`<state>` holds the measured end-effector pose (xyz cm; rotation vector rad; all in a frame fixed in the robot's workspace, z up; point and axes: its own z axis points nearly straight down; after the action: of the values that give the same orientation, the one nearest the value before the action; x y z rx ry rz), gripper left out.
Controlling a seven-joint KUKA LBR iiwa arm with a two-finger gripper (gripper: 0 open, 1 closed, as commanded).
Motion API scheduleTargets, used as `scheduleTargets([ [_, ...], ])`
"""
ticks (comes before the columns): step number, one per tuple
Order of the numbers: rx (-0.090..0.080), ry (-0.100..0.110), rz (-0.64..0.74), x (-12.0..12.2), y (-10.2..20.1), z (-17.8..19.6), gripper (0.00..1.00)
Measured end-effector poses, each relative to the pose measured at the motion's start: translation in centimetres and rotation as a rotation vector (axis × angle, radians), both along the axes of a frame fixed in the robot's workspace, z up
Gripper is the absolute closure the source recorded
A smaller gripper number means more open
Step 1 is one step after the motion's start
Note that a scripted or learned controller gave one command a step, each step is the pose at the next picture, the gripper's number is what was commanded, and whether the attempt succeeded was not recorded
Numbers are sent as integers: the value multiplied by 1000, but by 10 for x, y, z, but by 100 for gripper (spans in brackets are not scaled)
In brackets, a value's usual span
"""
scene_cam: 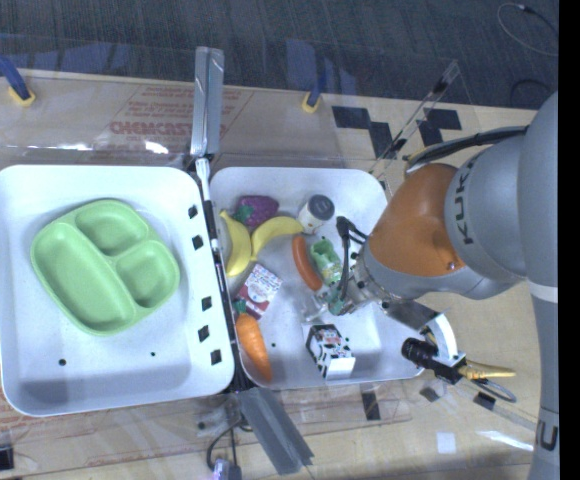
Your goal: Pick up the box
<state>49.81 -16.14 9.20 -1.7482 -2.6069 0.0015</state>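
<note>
The box [329,350], white with dark patches, lies near the front edge of the right bin [370,193], close below the gripper [338,303], which hangs over the bin's middle; whether it is open or closed cannot be told. A carrot [251,345] lies left of the box.

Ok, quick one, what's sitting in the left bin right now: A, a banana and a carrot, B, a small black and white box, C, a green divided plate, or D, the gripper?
C: the green divided plate lies in the left bin, while the fruit, the box and the gripper are over in the right bin.
</note>
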Motion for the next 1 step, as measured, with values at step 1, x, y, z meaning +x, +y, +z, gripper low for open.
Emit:
scheduleTargets([
  [1,0,-1,0,0,0,0,0],
])
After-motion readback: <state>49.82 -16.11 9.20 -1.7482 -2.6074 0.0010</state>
